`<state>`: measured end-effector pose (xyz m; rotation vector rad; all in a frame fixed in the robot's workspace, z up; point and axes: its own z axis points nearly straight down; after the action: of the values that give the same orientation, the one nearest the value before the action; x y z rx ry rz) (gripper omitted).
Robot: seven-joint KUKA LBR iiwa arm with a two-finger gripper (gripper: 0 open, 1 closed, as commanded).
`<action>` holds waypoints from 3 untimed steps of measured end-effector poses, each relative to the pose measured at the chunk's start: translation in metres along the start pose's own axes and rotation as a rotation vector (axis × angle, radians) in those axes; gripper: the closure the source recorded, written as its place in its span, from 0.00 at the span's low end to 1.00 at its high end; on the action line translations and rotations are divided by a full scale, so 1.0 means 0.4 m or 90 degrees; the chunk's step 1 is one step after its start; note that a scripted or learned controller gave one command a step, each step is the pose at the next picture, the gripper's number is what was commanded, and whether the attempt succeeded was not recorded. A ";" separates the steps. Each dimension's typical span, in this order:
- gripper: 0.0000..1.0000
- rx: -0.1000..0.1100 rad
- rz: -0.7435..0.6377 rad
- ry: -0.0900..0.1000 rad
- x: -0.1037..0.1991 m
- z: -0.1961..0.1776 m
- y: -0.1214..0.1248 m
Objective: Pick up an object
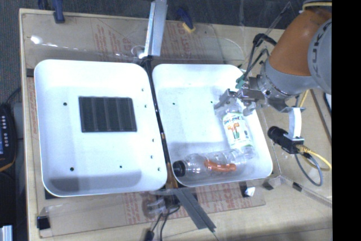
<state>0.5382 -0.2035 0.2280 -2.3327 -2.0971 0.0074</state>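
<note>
My gripper (228,99) is over the right bin (186,79), near its far right side, and stands open with nothing between its fingers. Just in front of it lies a white packet (237,130) with a green and orange label, its top end close to the fingertips. A clear plastic bottle (211,165) with a black cap and an orange piece inside lies on its side along the bin's front wall, touching the packet's lower end.
The left bin (56,138) holds a flat dark ribbed panel (107,114) near its middle. A raised divider (158,121) runs between the two bins. The left half of the right bin is bare floor.
</note>
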 end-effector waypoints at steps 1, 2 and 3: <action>0.00 0.000 -0.093 0.001 0.015 0.077 0.059; 0.00 -0.001 -0.131 0.002 -0.006 0.104 0.062; 0.00 0.000 -0.175 0.002 -0.004 0.127 0.072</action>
<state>0.5662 -0.2081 0.1771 -2.0214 -2.3945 0.0026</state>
